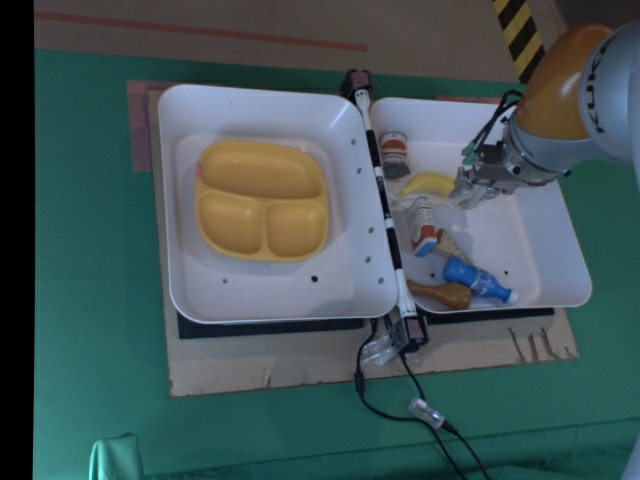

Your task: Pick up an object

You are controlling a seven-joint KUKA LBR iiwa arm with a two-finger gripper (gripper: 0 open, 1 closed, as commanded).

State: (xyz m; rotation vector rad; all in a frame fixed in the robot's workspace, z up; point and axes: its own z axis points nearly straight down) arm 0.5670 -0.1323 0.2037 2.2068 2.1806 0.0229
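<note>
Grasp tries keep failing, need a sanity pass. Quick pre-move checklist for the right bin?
1. Gripper above right bin: ok.
2. Target within reach: banana lies just beside the gripper: ok.
3. Finger opening: cannot tell.
4. Anything already held: cannot tell.
5. Clutter near target: can and small bottle close to banana: not ok.
6. Blue bottle and drumstick away from the gripper, at the near edge: ok.

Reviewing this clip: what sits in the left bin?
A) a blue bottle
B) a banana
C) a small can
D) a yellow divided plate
D: the yellow divided plate lies alone in the left bin, while the blue bottle, banana and small can all lie in the right bin.
</note>
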